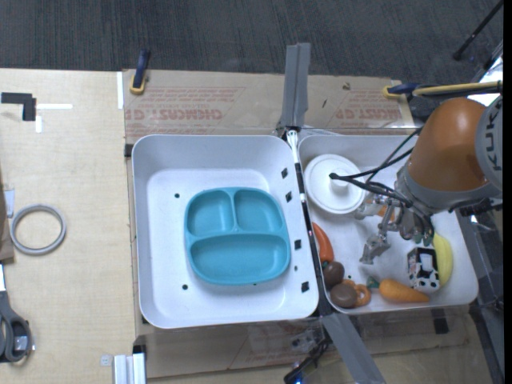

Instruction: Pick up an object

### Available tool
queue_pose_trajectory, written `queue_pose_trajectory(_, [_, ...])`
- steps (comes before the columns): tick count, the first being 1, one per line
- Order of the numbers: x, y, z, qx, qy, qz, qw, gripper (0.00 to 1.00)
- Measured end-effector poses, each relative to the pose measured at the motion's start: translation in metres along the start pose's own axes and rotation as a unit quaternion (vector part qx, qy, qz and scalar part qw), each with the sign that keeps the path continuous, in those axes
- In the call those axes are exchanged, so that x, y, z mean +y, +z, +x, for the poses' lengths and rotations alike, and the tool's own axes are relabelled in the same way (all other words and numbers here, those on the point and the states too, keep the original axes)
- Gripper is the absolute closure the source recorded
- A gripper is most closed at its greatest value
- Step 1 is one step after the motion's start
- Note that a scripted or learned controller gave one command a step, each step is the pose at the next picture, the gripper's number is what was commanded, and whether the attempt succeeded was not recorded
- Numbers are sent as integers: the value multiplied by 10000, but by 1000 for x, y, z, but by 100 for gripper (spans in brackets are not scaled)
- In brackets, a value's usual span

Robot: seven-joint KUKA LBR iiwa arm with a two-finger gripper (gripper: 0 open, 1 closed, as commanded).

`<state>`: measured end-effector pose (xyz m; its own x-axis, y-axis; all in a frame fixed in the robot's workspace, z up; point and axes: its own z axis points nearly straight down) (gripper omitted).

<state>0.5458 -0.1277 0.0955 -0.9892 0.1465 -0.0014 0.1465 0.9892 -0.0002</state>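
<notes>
Roughly: one blue plate point(238, 236), one banana point(442, 259), one carrot point(402, 292).

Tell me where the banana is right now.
The banana lies in the right bin, against its right-hand wall toward the near edge, next to a black-and-white object and just above the carrot.

Dark grey carpeted floor point(200, 18) across the top; pale wooden bench top point(64, 310) at left; brown printed cardboard sheet point(208, 102) under the bins, held by a blue-and-yellow clamp point(141, 70); grey roll of tape point(36, 229) lying flat; black-handled scissors point(12, 334) near the left edge; light even
</notes>
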Motion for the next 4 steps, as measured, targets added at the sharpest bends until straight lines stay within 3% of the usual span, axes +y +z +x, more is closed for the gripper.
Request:
queue_pose_trajectory(1, [-27,3,-79,-18,104,2,9999,0])
queue_pose_trajectory(2, [7,-2,-93,-116,469,93,9988,0])
queue_pose_trajectory(3, [-57,3,-29,-11,-239,1,9997,0])
queue_pose_trajectory(4, [-3,4,-16,16,408,8,9992,0])
